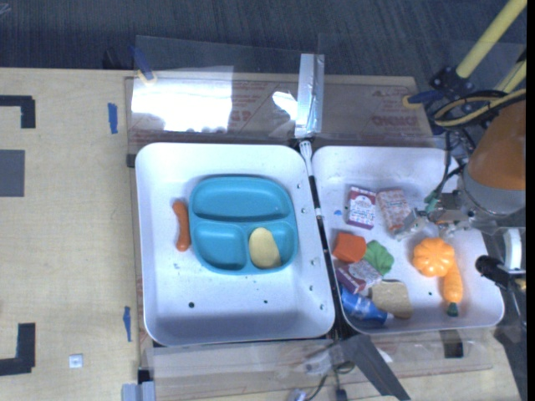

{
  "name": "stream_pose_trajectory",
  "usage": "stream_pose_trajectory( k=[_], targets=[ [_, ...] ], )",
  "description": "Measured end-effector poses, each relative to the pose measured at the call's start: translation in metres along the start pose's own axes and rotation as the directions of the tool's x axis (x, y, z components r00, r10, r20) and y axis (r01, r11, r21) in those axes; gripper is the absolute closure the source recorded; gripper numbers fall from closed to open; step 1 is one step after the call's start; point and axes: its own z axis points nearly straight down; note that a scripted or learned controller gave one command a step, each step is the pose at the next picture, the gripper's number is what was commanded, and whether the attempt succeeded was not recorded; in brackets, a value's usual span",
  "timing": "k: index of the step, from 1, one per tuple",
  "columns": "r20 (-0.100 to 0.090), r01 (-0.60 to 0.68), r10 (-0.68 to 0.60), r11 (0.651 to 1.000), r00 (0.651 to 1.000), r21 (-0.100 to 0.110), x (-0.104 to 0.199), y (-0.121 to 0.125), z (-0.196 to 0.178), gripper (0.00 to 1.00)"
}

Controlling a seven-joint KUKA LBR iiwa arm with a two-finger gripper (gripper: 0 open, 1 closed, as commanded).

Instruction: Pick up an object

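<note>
The right bin [418,164] holds several small items. Among them are an orange pumpkin [434,257], a carrot [452,290], a red and white packet [361,206] and a clear wrapped packet [393,209]. An orange block [349,246], a green piece [379,256], a tan bread slice [391,298] and a blue bottle [361,307] lie there too. My gripper [440,215] hangs at the bin's right side, just above the pumpkin and beside the wrapped packet. Nothing shows as held.
The left bin [159,224] carries a blue divided tray [242,222] with a yellow potato-like piece [264,247] in its lower right compartment. An orange sausage [181,225] lies left of the tray. The arm's orange band [501,153] stands over the right rim.
</note>
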Motion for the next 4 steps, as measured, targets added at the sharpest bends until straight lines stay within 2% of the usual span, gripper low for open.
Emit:
stream_pose_trajectory(
  k=[1, 2, 3, 4],
  targets=[
    [0.003, 0.13, -0.13, 0.992, 0.992, -0.009, 0.032, 0.064, -0.01, 0.0],
    [0.005, 0.077, -0.077, 0.997, 0.997, -0.012, 0.035, 0.078, 0.009, 0.0],
    [0.005, 0.077, -0.077, 0.997, 0.997, -0.016, 0.035, 0.08, 0.0, 1.0],
    [0.001, 0.047, -0.047, 0.999, 0.999, -0.015, 0.116, 0.075, -0.092, 1.0]
  ],
)
